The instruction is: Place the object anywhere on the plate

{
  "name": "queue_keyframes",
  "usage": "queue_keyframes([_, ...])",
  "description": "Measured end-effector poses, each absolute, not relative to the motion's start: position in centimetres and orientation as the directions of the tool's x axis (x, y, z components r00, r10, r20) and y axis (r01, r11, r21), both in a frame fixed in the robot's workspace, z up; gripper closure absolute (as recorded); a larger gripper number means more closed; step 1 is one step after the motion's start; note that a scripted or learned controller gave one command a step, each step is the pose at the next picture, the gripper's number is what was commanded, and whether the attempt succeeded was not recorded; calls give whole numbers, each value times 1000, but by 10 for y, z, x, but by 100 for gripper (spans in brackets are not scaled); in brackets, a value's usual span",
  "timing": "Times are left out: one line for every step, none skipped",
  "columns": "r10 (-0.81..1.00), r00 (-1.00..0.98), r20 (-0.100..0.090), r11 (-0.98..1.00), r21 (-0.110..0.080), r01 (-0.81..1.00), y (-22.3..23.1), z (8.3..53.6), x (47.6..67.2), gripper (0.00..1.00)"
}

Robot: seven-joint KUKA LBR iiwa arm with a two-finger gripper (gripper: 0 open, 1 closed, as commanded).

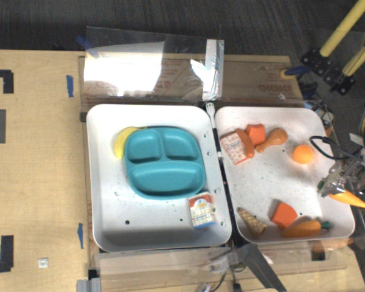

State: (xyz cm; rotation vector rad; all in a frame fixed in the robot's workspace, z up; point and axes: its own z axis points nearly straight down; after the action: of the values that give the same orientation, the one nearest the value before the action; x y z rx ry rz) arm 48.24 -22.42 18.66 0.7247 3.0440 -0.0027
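Reaching in from the right, the jaws hang over the right edge of the right bin [267, 117], closed on a small orange carrot [348, 198] that sticks out between the fingers. The teal plate [164, 161] lies in the left bin [103, 181], well apart from the carrot. A yellow piece [120, 140] peeks out beside the plate, and a small carton [202, 211] stands just below it. In the right bin lie an orange ball [303, 154], a drumstick [272, 139], a second carton [236, 147] and another carrot [304, 228].
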Motion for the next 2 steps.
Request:
queue_keyframes([569, -822, -5, 822, 17, 569, -212, 90, 488, 100])
queue_keyframes([362, -932, -9, 932, 5, 362, -220, 171, 484, 100])
